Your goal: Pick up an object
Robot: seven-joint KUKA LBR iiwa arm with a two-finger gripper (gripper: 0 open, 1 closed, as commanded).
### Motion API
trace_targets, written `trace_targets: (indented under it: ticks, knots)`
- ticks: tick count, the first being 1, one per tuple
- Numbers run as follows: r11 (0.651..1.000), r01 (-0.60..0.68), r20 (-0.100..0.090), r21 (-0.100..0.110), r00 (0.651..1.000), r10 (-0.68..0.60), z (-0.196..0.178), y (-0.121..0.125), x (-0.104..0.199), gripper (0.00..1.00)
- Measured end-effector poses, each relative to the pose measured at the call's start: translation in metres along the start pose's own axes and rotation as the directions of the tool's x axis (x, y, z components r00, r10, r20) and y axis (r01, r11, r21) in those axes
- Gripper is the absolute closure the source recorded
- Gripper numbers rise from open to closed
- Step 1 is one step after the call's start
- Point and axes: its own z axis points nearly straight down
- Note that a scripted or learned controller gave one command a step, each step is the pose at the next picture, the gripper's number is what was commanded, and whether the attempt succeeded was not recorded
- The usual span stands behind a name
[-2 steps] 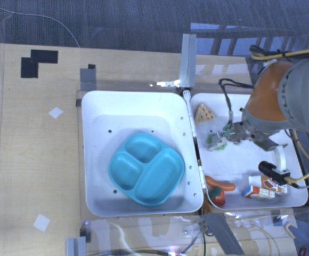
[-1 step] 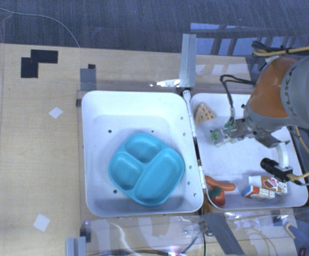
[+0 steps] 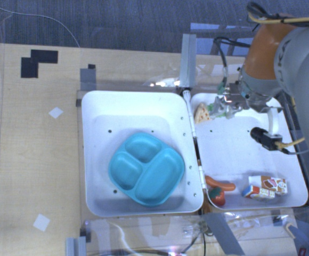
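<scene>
Arm comes in from the right w/ the gripper low over the far-left corner of the right bin, just beside a pale tan wedge-shaped object, prob. a toy pizza or sandwich slice, which lies against the bin's left wall. How far the jaws stand apart can't be told from this view; the metal parts blur together, and nothing shows clearly between them, so no hold on anything can be claimed. Likely target, as a guess: the wedge, since it's the nearest thing. Risks: wedge sits tight in the corner, so one side of the jaws could hit the bin wall or the rim between bins & just shove the piece up the slope; flat, thin shape gives little to pinch; smooth plastic may slip out. Other candidates are at the near edge of the right bin, well apart from the gripper: a red-orange sausage-like toy touching a small red rounded piece w/ green top, and a small printed carton, boxy, glossy. Left bin holds a blue divided plate, three compartments, smooth hard plastic, rounded rim. Bins are white, shallow, matte, on a pale wood-look counter.
</scene>
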Motion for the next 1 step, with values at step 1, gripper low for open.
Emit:
trace_targets:
  ticks: [1]
  knots:
    - [0.992,-0.125,0.001,0.0,0.992,0.125,-0.0339,0.0294,-0.0325,1.0]
